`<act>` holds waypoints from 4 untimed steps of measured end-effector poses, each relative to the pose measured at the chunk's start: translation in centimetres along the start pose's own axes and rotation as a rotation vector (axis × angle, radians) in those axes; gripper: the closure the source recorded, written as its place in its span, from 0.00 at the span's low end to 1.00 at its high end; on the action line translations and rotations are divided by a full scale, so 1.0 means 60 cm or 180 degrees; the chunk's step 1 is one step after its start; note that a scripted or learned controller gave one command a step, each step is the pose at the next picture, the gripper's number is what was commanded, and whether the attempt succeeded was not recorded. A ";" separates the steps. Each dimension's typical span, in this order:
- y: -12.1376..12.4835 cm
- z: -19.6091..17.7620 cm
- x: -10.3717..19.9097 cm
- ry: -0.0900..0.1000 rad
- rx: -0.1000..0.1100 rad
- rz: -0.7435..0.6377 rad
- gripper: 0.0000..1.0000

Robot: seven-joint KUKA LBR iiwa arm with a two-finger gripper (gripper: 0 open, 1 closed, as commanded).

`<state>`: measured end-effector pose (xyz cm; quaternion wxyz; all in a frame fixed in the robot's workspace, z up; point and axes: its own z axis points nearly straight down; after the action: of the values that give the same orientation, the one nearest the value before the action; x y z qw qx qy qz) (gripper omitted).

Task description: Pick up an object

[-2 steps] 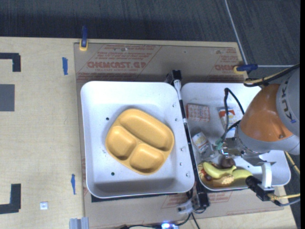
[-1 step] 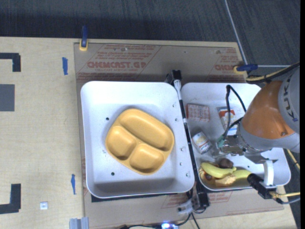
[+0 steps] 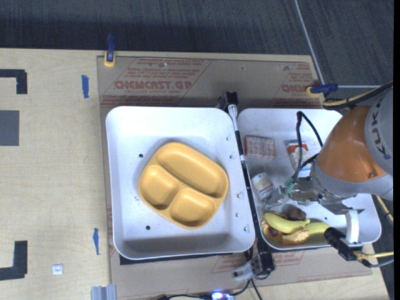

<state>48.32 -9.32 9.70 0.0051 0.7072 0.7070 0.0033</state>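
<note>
My gripper [image 3: 299, 194] reaches down into the right bin [image 3: 275, 119] from the grey arm with the orange band [image 3: 350, 155]. It hangs just above a yellow banana [image 3: 292, 225] that lies along the bin's near wall, with a dark brown piece [image 3: 294, 214] against it. A small clear jar with a pale lid [image 3: 261, 183] sits just left of the gripper. A red and white packet [image 3: 259, 147] lies flat at the bin's far left, and a smaller white and orange packet [image 3: 295, 147] lies to its right. The arm hides the bin's right half.
The left bin [image 3: 125, 167] holds a yellow divided plate [image 3: 182, 183], upside-up and turned at a slant. Both bins rest on a cardboard sheet [image 3: 156, 80] on the wooden bench. Black cables [image 3: 306, 136] loop off the arm above the right bin.
</note>
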 end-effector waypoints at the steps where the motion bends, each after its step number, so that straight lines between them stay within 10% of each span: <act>1: -0.005 0.018 0.003 0.0009 0.0030 -0.0002 0.00; 2: -0.001 0.000 0.002 0.0002 0.0007 0.0000 1.00; 3: -0.001 0.000 0.002 0.0003 0.0008 0.0000 0.00; 4: -0.005 0.018 0.000 0.0012 0.0030 -0.0004 0.00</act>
<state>48.03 -9.31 8.61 0.0004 0.7068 0.7074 0.0013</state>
